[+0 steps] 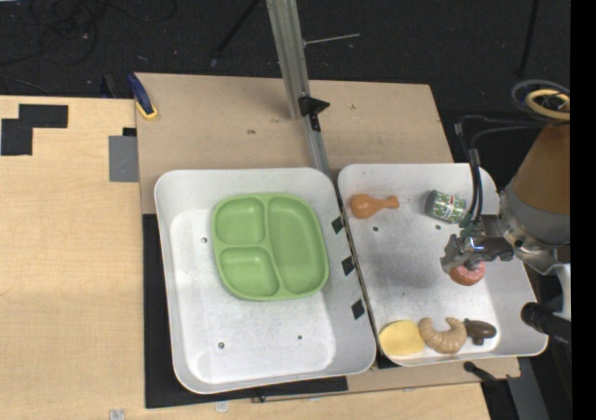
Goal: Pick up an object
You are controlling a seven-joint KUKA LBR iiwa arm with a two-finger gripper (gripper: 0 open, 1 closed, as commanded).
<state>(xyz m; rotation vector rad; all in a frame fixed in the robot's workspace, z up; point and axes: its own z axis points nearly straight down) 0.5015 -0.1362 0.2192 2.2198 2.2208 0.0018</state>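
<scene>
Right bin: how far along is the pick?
Done: the tool is down in the right bin, right over a red object. In hand: nothing visibly gripped. Left: grasp and lift. The orange drumstick, green can, yellow piece and tan shrimp lie untouched.

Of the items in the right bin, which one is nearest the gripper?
The red item, directly under the gripper. The green can, orange drumstick, yellow piece and tan shrimp all lie farther off.
</scene>
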